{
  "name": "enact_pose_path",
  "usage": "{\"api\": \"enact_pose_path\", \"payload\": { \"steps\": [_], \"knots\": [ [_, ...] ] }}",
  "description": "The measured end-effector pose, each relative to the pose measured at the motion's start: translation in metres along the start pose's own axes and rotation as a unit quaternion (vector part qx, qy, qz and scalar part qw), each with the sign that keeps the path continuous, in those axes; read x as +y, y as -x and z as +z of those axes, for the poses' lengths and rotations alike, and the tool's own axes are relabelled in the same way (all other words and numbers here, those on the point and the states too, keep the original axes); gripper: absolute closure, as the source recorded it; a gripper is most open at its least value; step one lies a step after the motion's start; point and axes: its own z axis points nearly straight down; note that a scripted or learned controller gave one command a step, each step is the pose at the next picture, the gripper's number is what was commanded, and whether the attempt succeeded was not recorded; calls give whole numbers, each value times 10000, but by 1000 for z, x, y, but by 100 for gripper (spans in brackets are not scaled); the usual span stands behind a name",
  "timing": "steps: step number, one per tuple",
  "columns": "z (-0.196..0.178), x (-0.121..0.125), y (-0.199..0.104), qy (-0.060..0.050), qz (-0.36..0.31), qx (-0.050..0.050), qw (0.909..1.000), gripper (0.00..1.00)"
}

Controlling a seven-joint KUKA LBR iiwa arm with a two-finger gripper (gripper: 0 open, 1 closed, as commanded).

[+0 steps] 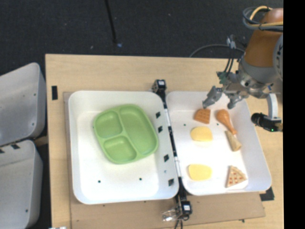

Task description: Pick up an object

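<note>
Hovering over far end of right white shallow bin [255, 168], two-finger gripper [223, 99] is seen with fingers spread, nothing held. Approach step is judged in hand. Orange-brown waffle wedge [202, 116] and toy chicken drumstick [227, 121] lie just below. Descent, then closing, is needed next.

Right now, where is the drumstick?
In the right bin, upper right part: the drumstick lies right of the orange waffle piece, just under the open gripper.

The arm [259, 51] is hanging its open jaws over the right bin [257, 142], above a waffle piece [202, 116] and drumstick [227, 126]; a green tray [125, 133] is lying in the left bin [81, 175].
</note>
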Motion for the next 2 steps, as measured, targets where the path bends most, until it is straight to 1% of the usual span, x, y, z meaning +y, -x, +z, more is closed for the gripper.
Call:
{"api": "enact_pose_path", "payload": {
  "steps": [1, 2],
  "knots": [
    [-8, 3, 0, 65, -11, -7, 10000, 0],
    [55, 0, 2, 39, -8, -14, 10000, 0]
  ]
}}
